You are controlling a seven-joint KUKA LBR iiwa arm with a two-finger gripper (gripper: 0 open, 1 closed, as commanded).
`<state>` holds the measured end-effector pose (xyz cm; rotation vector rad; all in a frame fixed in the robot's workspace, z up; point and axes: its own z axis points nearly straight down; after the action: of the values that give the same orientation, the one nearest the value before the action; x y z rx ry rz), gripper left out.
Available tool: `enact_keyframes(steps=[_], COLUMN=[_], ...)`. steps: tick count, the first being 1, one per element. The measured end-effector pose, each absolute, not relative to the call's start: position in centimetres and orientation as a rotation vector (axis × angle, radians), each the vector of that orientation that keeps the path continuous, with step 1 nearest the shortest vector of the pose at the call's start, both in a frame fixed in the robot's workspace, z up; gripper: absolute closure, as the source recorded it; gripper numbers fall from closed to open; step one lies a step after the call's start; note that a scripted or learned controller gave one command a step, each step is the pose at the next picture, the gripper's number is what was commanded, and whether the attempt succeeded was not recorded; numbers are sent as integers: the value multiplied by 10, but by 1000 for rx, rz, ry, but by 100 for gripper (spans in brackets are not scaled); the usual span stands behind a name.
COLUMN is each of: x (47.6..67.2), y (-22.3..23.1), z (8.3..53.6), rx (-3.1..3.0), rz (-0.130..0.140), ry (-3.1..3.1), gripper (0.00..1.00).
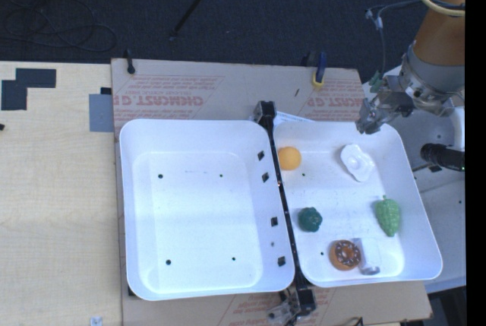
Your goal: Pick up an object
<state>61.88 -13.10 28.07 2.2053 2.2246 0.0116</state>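
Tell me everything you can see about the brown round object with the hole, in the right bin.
The doughnut is a small ring, brown with an orange-tan rim and pale specks on top, like a toy. It lies flat on the floor of the right bin, near the front edge. A small grey object lies against its right side; what that is I cannot tell. The dark green object lies apart, up and left. The gripper is far off, over the bin's back right corner.

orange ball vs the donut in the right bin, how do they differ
The orange ball is plain orange and evenly round; the donut is a brown ring with pale specks and a hole in its middle. The orange ball lies at the far left of the right bin, near the divider; the donut lies near the front wall, beside a small grey object. Both lie untouched, away from the tool.
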Motion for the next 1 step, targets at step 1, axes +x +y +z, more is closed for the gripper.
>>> enact_keyframes(steps=[1], x=[631], y=[-105], z=[352], rx=[2213], rz=[7], ry=[2221], gripper=[100])
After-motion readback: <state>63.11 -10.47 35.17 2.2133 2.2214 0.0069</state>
